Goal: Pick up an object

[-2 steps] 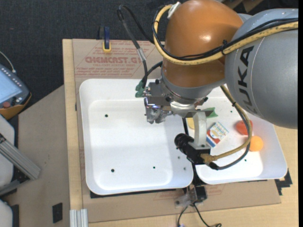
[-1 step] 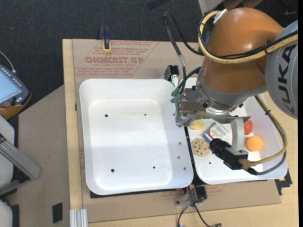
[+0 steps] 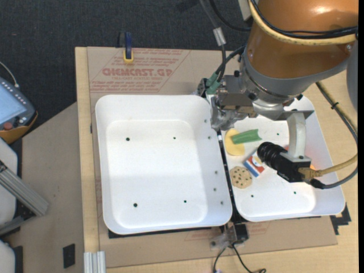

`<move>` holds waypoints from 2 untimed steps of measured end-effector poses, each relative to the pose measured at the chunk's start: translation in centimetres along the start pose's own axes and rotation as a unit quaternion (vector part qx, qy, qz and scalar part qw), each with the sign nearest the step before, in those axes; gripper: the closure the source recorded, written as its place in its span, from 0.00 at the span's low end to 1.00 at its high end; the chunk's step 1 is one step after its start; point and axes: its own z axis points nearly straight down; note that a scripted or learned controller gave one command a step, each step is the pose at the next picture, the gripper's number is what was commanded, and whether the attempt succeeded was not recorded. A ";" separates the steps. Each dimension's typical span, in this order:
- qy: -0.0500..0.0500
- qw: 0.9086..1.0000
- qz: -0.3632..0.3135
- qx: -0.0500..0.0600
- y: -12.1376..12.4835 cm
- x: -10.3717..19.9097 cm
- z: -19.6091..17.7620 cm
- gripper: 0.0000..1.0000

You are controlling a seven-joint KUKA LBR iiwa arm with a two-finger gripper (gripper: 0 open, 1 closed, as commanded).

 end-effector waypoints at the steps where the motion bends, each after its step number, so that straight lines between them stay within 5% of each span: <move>1: 0.001 1.000 -0.001 0.001 0.1 3.9 -6.3 1.00; 2: 0.000 1.000 0.001 0.000 4.1 5.1 -13.6 1.00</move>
